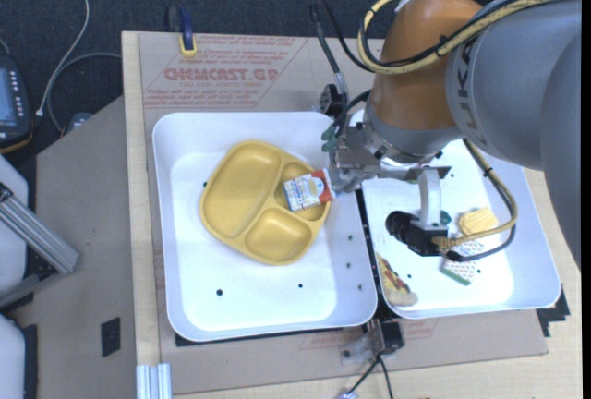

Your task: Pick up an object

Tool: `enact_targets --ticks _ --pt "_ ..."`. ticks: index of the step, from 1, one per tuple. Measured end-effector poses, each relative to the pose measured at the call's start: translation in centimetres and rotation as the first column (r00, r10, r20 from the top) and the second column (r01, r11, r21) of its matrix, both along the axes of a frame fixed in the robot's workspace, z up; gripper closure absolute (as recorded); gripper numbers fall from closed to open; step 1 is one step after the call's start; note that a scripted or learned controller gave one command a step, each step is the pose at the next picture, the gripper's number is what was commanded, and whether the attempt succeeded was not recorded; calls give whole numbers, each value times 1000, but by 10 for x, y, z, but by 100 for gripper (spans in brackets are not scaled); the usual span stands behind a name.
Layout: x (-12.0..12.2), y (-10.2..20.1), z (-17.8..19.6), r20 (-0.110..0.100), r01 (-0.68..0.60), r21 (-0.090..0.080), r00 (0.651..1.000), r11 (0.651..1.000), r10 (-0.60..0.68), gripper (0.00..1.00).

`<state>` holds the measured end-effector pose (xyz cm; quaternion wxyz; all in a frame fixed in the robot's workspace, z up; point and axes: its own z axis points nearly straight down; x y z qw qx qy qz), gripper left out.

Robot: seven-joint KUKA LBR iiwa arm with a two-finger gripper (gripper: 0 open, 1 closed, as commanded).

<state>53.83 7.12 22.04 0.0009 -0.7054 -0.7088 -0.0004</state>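
Note:
A yellow divided plate (247, 203) lies in the left bin (185, 277). A small white and blue packet with a red end (306, 191) rests on the plate's right rim. My gripper (340, 174) hangs over the wall between the two bins, right beside the packet's red end. The wrist hides whether it touches the packet. In the right bin (526, 268) lie a yellow ridged piece (477, 220), a small white and green packet (459, 271) and a tan item (397, 283) at the front left corner.
The grey arm with its orange band (427, 65) covers the back of the right bin. A cardboard sheet (222, 69) lies behind the left bin. A metal rail (32, 231) stands at the far left, off the bench.

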Motion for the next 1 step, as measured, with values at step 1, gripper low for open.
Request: enact_targets --ticks 1 --pt "0 -2 0 0 4 -1 1000 1000 -4 0"
